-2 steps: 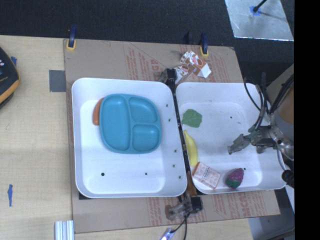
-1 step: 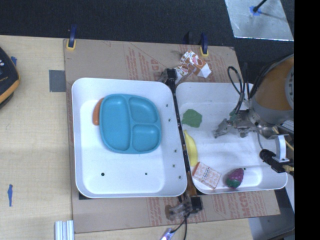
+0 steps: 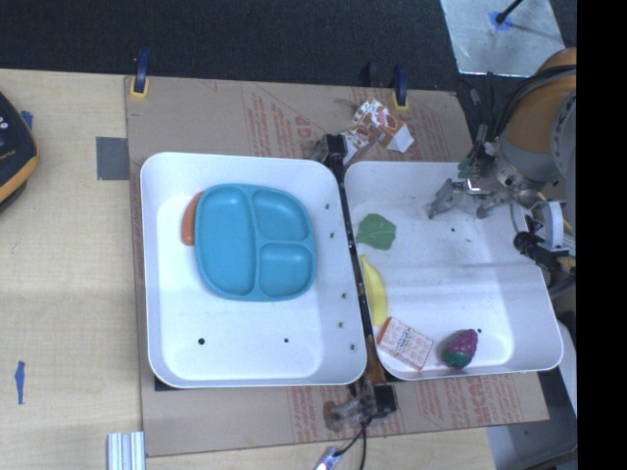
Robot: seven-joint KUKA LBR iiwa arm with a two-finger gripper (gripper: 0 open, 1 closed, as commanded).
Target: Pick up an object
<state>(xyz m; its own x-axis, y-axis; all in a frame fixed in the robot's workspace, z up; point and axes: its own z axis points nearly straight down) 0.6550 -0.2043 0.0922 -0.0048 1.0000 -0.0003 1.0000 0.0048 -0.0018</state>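
**Claw hovers over bare bin floor, objects well apart**

Nearest the camera, along the right bin's front edge, sit a patterned packet and a purple-and-green toy fruit. 1 banana lies against the left wall, with a green leaf just beyond it. Over the back right corner, the claw hangs with fingers spread, holding nothing. Closing here would likely catch only air, since every object lies well apart from it. Beside it, the left bin holds a blue divided plate covering an orange item.
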